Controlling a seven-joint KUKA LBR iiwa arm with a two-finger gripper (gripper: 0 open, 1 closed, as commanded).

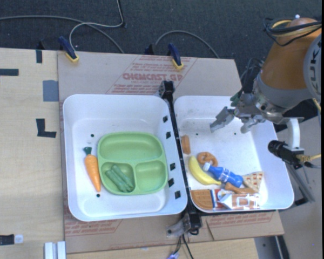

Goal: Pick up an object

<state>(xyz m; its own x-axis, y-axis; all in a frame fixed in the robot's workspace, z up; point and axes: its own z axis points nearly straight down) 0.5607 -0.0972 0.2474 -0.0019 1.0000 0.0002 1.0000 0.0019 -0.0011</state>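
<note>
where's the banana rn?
The curved yellow toy banana lies in the right-hand shallow white bin, near its left wall, just below the brown pretzel and touching the blue-and-white bottle.

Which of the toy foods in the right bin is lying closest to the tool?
The small orange sausage, alone by the divider, is about as near the tool as the pretzel; too close to rank. The rest lie farther toward the front.

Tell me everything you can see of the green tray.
The green tray is a plastic-looking, rounded-rectangle plate with three compartments: one wide along the far side, two smaller at the near side. It lies flat in the left bin. Green beans lie in its near-left compartment. A carrot lies just beside its left edge.
</note>
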